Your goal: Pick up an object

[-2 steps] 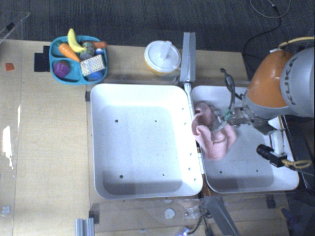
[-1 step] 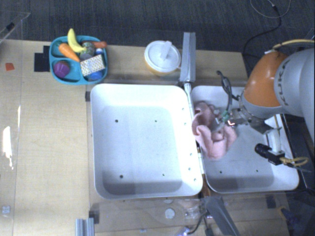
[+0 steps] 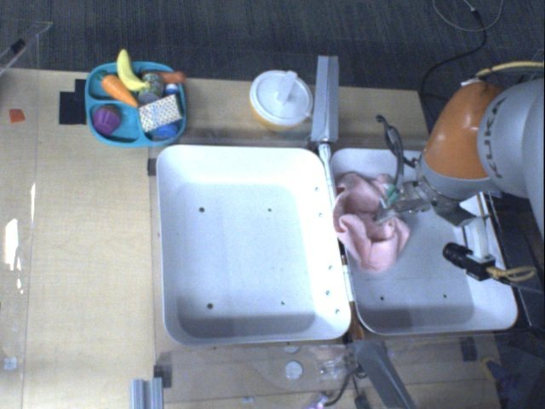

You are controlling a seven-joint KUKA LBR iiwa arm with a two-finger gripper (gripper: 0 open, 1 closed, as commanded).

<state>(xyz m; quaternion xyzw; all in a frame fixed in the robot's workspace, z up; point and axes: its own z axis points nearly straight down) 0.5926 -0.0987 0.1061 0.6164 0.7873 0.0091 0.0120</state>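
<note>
Grey arm (image 3: pixel 498 143) reaching in from the right, claw (image 3: pixel 393 207) low and leftward.

Arm (image 3: pixel 498 139): cut off by the right edge of the view; its base is out of view.
Gripper (image 3: pixel 393 204): fingertips sit against the pink cloth (image 3: pixel 368 227); whether they are parted or closed cannot be told.
Pink cloth: crumpled in folds; whether any fold lies between the fingers cannot be told.
Right bin (image 3: pixel 426 301): far right corner hidden under the arm's wrist.
Blue tray (image 3: pixel 136 102): far left on the bench; the small packet and the round item among its contents are too small to identify.
Cable (image 3: pixel 464 11): far right, a thin loop running out past the top edge.
</note>
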